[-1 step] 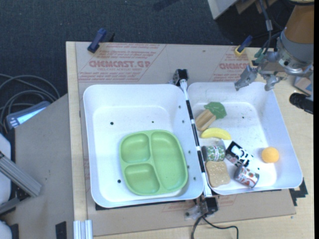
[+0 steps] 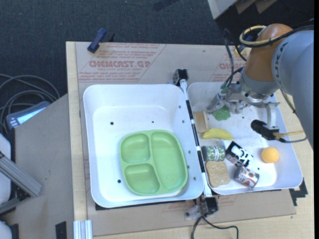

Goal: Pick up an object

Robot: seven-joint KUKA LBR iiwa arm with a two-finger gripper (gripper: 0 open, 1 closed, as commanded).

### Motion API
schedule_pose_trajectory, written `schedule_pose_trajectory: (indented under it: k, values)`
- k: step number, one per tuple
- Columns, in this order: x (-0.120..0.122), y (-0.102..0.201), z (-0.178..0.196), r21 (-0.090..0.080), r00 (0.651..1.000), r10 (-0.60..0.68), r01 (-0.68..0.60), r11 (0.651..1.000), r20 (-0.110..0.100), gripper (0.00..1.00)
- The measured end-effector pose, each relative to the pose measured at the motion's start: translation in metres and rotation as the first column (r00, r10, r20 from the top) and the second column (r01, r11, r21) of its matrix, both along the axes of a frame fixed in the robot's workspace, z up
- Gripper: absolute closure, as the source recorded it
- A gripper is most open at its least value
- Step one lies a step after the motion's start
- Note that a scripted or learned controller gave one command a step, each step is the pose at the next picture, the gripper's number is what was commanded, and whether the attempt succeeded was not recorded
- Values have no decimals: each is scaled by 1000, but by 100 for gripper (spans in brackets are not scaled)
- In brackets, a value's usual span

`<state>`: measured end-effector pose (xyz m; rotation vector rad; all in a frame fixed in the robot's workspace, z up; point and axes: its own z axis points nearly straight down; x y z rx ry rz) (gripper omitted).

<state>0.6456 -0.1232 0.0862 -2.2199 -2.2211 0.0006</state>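
Observation:
My gripper (image 2: 225,105) hangs low over the far left part of the right bin (image 2: 291,176). A small green object (image 2: 222,114) lies right under it, touching or nearly touching the gripper's tip. Nearer the camera in the same bin lie a yellow banana (image 2: 217,133), a tan block (image 2: 201,121), a green can (image 2: 215,152), a black and white object (image 2: 238,154), a slice of bread (image 2: 217,173), a red can (image 2: 246,177) and an orange ball (image 2: 270,155).
The left bin (image 2: 99,108) holds a green divided plate (image 2: 152,162). A blue item (image 2: 97,40) lies on the bench's far left corner. The arm (image 2: 279,59) comes in from the right above the right bin's back edge.

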Motion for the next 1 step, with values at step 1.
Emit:
schedule_pose_trajectory:
  k: [1]
  values:
    - [-56, 16, 3, -11, 1000, -6, 7, 1000, 13, 0]
